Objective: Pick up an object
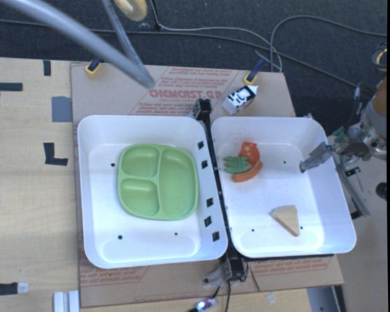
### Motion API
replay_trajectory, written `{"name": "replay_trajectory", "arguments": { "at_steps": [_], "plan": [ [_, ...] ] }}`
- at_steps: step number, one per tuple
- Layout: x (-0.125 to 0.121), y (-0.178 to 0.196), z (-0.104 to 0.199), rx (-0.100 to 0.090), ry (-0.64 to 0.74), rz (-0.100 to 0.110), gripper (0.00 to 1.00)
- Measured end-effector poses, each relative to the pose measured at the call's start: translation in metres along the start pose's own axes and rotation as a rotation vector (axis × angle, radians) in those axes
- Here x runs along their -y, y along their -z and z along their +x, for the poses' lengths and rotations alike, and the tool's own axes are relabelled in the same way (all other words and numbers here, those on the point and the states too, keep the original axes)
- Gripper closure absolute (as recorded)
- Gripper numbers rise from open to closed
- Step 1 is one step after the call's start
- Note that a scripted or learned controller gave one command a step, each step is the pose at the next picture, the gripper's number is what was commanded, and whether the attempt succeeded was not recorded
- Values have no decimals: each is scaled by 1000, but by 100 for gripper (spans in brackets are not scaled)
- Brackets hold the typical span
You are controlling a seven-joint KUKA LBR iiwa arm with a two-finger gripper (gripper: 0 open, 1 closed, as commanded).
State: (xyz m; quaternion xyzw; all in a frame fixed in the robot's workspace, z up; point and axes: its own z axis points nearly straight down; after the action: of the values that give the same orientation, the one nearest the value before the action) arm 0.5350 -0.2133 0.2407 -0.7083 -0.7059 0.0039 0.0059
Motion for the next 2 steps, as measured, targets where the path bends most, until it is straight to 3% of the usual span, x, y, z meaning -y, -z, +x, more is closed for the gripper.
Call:
{"name": "replay_trajectory", "arguments": {
  "at_steps": [1, 2],
  "plan": [
    [-3, 7, 1, 3, 4, -12, 0],
    [-5, -57, 3, 2, 4, -7, 0]
  ]
}}
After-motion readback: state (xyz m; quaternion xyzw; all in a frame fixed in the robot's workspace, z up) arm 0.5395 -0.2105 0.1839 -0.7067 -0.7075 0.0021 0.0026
